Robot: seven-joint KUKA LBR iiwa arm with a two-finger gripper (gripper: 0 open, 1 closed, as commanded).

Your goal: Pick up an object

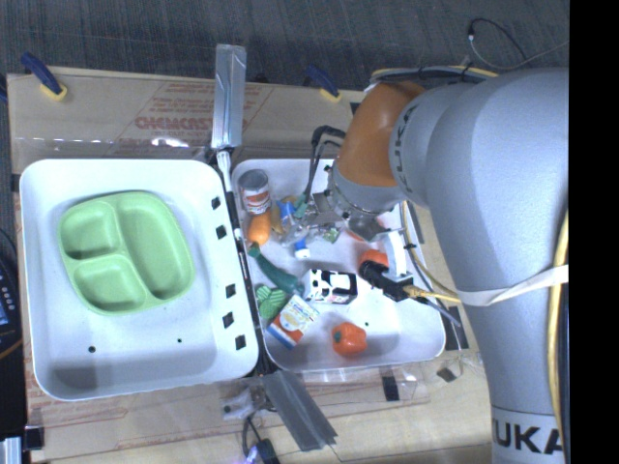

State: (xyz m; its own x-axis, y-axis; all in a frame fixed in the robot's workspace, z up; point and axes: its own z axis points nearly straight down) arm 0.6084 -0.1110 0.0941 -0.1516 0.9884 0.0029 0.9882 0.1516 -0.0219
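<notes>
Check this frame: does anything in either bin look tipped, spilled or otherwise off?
Nothing looks spilled or damaged. The right bin holds a loose jumble: a small can upright, a tomato-like toy, a black-and-white item and a small carton lying askew. The green divided plate sits flat in the left bin.

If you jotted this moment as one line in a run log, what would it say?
arm: reaching into right bin | gripper: low among small items near can | left bin: green divided tray | pick: unconfirmed
</notes>
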